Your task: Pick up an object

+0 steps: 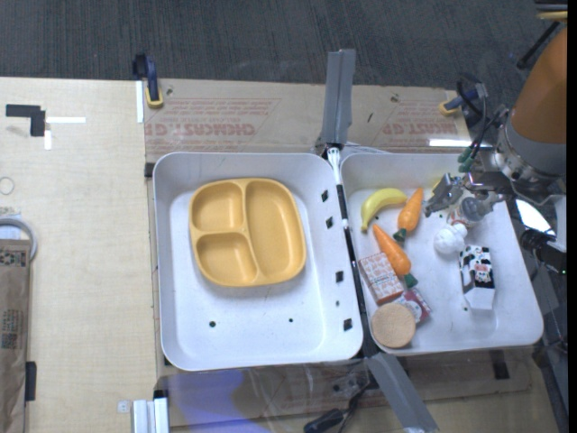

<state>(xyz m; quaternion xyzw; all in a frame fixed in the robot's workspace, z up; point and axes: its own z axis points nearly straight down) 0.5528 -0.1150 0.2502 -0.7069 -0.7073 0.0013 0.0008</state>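
Diagonally, carrot [392,250], leaves lower right

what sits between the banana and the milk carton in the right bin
In the camera view, an upright carrot and a white ball lie between the banana and the milk carton.

Dark grey carpeted floor [225,16] along the far side, pale wooden bench top [72,269] at left, brown cardboard sheet [243,115] with red printing beneath the bins, grey upright post [339,97] between them, blue clamps [141,67] at far edge.
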